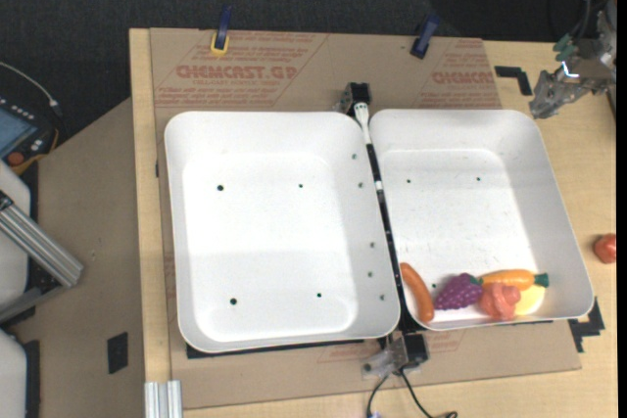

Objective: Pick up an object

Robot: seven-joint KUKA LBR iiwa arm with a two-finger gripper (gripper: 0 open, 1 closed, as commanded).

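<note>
Several toy foods lie along the near edge of the right bin (529,152): an orange sausage (416,292), a purple grape bunch (458,291), a carrot with a green top (512,278), and a red piece (498,301) on a yellow one (530,301). My gripper (552,93) hangs at the far right, beyond the right bin's back corner, well away from the toys. It looks small and dark against the bench, with nothing seen in it.
The left bin (186,210) sits beside the right one, a black divider strip (377,201) between them. A red-orange object (605,249) lies on the bench right of the right bin. Clamps (221,39) hold the cardboard at the back.
</note>
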